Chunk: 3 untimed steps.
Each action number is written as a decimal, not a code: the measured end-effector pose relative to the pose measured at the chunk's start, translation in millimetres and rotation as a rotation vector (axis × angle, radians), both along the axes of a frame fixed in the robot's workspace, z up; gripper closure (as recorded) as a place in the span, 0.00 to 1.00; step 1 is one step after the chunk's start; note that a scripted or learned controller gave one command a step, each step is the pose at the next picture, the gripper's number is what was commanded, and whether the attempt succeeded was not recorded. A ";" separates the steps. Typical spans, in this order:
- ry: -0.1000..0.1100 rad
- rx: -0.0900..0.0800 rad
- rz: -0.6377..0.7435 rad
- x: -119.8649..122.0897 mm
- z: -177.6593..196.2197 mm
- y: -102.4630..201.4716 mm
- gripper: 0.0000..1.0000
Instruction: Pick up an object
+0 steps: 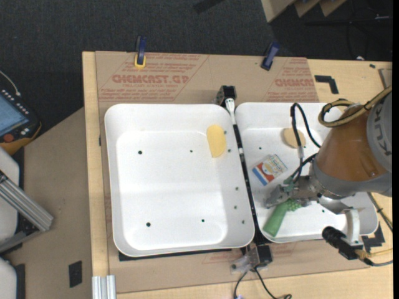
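Green tool (276, 219) lies just below the claw (288, 195), whose grip I cannot tell.

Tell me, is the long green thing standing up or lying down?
Lying down. The long green plastic object lies flat and slanted on the floor of the right white bin, one end near the bin's front rim.

The table (75, 167) bears a printed cardboard sheet (187, 76), held by two clamps (140, 52) at its far edge; two white bins (118, 167) sit side by side on it
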<state>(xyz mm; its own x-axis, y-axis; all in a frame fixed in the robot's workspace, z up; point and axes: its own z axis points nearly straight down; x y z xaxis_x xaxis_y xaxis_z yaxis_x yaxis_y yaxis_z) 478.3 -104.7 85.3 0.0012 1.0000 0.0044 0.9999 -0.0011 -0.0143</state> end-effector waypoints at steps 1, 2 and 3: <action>-0.018 -0.006 -0.001 4.8 17.9 -1.2 1.00; -0.026 -0.003 0.011 3.0 136.5 75.2 1.00; -0.022 -0.004 0.008 56.7 166.5 122.0 1.00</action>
